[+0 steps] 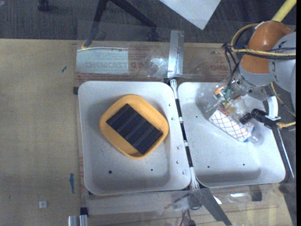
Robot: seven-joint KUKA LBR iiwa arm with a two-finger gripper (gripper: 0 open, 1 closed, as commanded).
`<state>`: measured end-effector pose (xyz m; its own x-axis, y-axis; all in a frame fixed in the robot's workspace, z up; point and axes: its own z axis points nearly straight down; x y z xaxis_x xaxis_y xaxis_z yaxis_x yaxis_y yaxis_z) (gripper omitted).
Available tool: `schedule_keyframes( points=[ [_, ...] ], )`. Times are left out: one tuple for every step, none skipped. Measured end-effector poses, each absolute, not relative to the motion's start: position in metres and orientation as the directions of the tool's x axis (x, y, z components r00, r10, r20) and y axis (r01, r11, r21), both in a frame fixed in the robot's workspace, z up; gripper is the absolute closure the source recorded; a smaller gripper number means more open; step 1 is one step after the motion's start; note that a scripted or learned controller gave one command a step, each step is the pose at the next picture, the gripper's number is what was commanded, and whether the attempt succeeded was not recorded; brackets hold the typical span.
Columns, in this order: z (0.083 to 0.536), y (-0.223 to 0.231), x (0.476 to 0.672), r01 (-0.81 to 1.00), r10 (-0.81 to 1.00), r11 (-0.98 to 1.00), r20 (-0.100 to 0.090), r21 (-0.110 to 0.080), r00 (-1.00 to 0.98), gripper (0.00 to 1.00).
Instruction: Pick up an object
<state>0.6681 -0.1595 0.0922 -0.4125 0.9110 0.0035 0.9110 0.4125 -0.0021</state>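
One orange-rimmed dark pad [134, 126] fills the left bin [91, 173]; the gripper [225, 95] hangs over one checked packet [229, 125], grip state unclear.

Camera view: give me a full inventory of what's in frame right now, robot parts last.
White bins: 2, side by side on the bench, left, right.
Yellow object: 1, yellow-orange with a dark ribbed top, middle of left bin.
Red-and-white patterned item: 1, upper part of right bin.
Clear plastic: crumpled, upper right bin, count unclear.
Bench: 1, tan.
Office chair base: 1, black, on floor beyond bench.
Arm: 1, grey with orange band, over right bin.
Gripper: 1, above the clear plastic.
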Motion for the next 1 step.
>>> schedule_keyframes(
  points=[
    [0.1013,-0.1595,0.6677,0.911,0.911,0.412,0.004,-0.004,-0.412,1.00]
  ],
)
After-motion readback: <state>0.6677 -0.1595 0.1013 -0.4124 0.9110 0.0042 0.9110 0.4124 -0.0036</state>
